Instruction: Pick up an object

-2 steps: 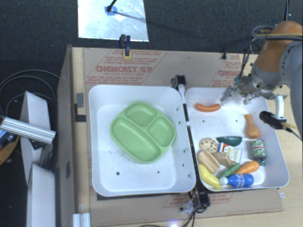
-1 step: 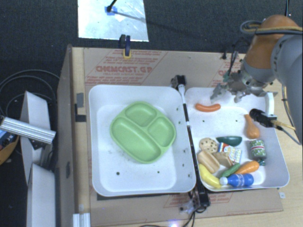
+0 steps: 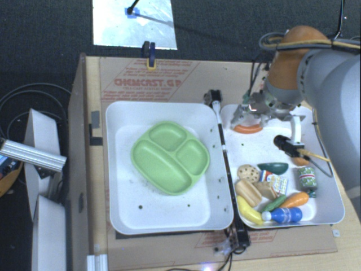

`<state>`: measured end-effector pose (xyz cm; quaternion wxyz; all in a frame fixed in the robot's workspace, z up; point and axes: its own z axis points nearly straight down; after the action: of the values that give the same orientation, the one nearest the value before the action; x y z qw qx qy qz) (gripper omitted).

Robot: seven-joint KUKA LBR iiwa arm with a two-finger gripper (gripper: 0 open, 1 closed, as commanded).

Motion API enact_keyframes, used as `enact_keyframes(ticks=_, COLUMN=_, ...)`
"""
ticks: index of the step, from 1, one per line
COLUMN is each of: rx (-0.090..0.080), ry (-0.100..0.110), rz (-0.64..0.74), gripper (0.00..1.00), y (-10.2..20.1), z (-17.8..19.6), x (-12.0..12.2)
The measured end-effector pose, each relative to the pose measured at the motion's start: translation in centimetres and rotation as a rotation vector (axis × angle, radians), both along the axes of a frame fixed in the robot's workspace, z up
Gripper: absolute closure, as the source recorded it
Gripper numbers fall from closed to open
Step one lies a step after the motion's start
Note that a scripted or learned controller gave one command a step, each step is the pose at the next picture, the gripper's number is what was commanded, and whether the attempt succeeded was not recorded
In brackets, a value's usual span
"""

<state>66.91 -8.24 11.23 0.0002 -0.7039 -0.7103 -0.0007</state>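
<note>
Lower right in the frame, the right bin (image 3: 330, 205) holds a cluster along its near edge: one banana (image 3: 248, 210), one blue bottle (image 3: 285, 214), one carrot (image 3: 294, 199), one slim green piece (image 3: 274, 203), one bread roll (image 3: 248, 192), one small carton (image 3: 278, 183), one can (image 3: 307, 178), one cookie (image 3: 247, 173) and one dark green piece (image 3: 273, 166). The left bin (image 3: 130, 208) holds a single green plate (image 3: 169, 157) with three compartments. Farther up, in the right bin's upper left corner, lies one orange disc (image 3: 248, 129). The gripper (image 3: 248, 115) hangs directly over it; whether the claw is released or clenched cannot be told. The arm (image 3: 333, 78) bends in from the upper right.
</note>
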Motion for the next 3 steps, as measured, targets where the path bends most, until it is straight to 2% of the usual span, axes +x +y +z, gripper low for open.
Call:
enact_keyframes(ticks=1, rx=-0.005, ry=-0.013, rz=-0.01, gripper=0.0, y=-6.9, z=-2.3, x=0.3)
enact_keyframes(ticks=2, rx=0.0, ry=0.002, rz=-0.005, gripper=0.0, y=-3.3, z=-2.8, x=-3.2)
enact_keyframes(ticks=3, rx=-0.002, ry=0.003, rz=-0.015, gripper=0.0, y=-7.2, z=-0.8, x=-11.9)
